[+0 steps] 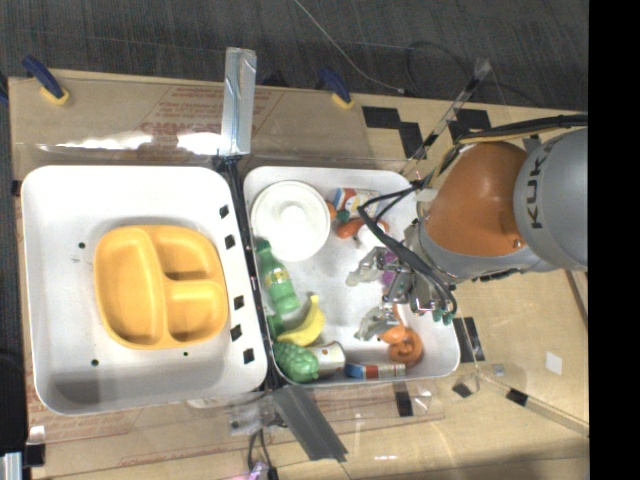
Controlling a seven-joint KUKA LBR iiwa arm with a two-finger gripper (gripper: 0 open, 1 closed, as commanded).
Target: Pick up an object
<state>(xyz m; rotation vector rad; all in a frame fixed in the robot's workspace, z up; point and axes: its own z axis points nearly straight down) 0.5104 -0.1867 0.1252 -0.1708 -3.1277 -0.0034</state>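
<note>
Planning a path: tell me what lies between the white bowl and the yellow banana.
In the camera view, a green bottle lies between the white bowl and the yellow banana.

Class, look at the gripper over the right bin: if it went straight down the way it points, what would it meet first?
Probably the orange toy near the gripper, or bare bin floor beside it; depth is unclear.
</note>
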